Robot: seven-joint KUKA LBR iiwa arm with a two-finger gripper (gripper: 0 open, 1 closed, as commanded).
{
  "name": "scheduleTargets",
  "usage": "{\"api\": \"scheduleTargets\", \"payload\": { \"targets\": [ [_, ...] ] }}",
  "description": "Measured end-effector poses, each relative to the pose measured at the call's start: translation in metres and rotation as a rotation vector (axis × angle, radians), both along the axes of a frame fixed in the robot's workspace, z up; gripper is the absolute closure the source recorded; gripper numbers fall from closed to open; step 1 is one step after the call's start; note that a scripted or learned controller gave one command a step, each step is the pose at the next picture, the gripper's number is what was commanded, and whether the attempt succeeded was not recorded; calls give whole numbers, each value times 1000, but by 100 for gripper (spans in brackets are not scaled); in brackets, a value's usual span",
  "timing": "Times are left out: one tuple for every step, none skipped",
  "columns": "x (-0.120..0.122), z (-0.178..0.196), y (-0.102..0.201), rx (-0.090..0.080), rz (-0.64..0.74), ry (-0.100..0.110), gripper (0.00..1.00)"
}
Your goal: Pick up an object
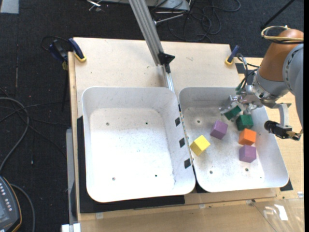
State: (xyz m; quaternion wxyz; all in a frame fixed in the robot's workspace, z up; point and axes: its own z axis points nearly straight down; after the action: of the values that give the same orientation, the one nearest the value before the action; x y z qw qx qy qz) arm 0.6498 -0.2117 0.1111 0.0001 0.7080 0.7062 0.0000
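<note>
White, shallow, side by side on a pale wooden bench: two bins. Left bin near the bench's left edge, floor speckled with dark marks. Right bin near the bench's right edge, carrying a handful of small blocks.

Grey with an orange band: arm reaching in over the right bin's far right corner. Gripper low over the far part of that bin, near its far wall. Dark green block seen right at the fingertips, tilted, seemingly between the fingers; hard to tell whether truly clamped or merely touched, and finger spacing not readable from this angle.

Second green block just beside the first, toward the bin's near side, the two touching or nearly so. Orange block just below that, toward the right wall. Purple block nearer still to the front edge, close to the orange one. Another purple block around the bin's middle, apart from the rest. Yellow block close to the bin's left wall, tilted on a corner.

Silver aluminium post slanting from the bench's far edge down to the seam between the bins. Yellow-handled clamps at the far left corner and far right corner of the bench. Dark carpet with cables around the bench.
</note>
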Motion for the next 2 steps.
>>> {"api": "scheduleTargets", "payload": {
  "targets": [
    [2, 9, 1, -3, 7, -3, 100],
    [1, 22, 103, 3, 12, 1, 100]
  ]
}}
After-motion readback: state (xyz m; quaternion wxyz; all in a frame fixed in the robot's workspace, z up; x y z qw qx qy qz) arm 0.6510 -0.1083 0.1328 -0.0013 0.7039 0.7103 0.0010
